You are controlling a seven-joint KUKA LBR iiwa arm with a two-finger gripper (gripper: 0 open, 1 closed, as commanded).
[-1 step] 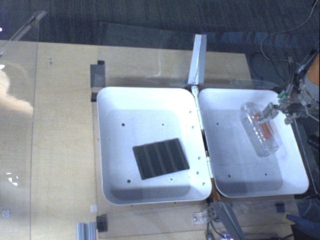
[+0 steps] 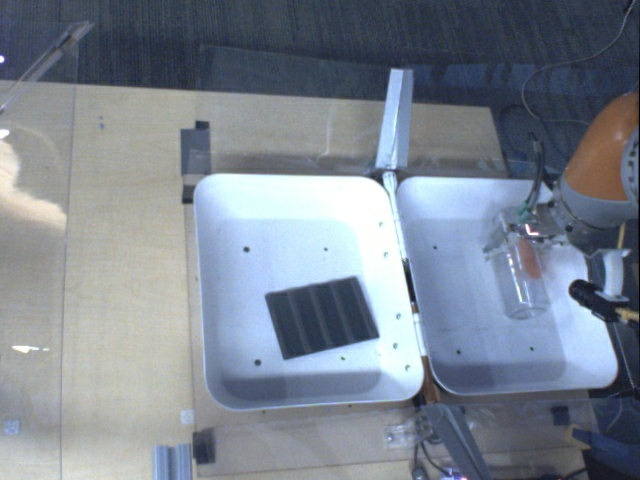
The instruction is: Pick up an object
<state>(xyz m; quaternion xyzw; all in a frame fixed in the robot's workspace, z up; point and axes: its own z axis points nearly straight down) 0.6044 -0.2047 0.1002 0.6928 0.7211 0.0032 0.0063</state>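
The arm (image 2: 610, 168) is cut off by the right edge, so just its orange band and part of the grey wrist show. The hand (image 2: 540, 230) is small and blurred behind a clear tube-like object (image 2: 520, 273), whose make is unclear. The right bin's (image 2: 470, 368) far right rim sits under the arm.

Bright even overhead light; my view's soft, slightly blurry; glare streaks on the table (image 2: 40, 198) at left; soft shadows inside both bins' (image 2: 300, 203) near walls.
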